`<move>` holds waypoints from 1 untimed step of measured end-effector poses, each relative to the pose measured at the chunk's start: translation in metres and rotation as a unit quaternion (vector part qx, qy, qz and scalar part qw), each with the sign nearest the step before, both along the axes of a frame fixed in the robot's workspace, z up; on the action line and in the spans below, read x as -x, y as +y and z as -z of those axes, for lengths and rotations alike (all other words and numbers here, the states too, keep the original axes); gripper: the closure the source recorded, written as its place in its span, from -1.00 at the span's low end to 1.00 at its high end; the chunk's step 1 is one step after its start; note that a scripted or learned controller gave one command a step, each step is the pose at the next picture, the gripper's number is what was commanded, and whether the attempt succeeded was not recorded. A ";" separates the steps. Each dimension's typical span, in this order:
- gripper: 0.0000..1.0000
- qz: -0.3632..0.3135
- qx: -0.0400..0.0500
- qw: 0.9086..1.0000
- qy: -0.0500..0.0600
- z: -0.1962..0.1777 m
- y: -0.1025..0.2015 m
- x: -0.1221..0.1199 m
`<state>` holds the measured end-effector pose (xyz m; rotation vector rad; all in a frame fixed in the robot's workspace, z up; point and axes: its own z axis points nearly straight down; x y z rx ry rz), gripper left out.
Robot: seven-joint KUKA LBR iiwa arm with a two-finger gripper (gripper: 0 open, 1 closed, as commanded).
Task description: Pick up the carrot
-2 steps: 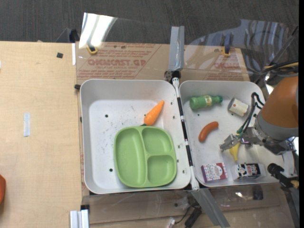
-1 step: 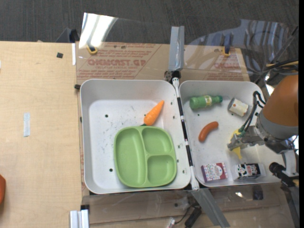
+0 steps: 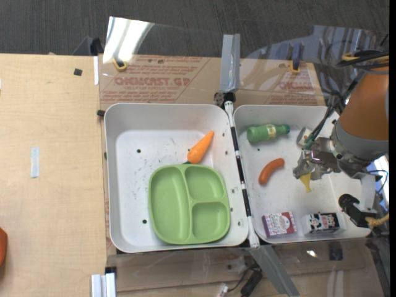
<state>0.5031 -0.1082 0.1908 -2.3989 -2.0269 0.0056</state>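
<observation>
Now the bench (image 3: 49, 166) carries two white bins side by side, the left bin (image 3: 120, 184) and the right bin (image 3: 278, 113). From the right the arm (image 3: 365, 116) reaches over the right bin, and its gripper (image 3: 307, 173) hangs above the bin floor, right of the middle. Whether the fingers are spread or pressed together I cannot tell, because the gripper body hides them; something small and yellow shows just under it. A green tray (image 3: 189, 204) with three compartments lies in the near part of the left bin. The carrot (image 3: 200, 147) lies in the left bin too, just beyond the far edge of the tray, tilted, well apart from the gripper. In the right bin a green bottle (image 3: 267, 132) lies at the far side, a sausage (image 3: 271, 170) near the middle, and two small cartons, a pink carton (image 3: 278, 224) and a black-and-white carton (image 3: 323, 222), at the near side.
</observation>
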 end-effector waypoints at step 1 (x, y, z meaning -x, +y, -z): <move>1.00 -0.037 0.001 0.999 0.000 -0.204 -0.005 -0.103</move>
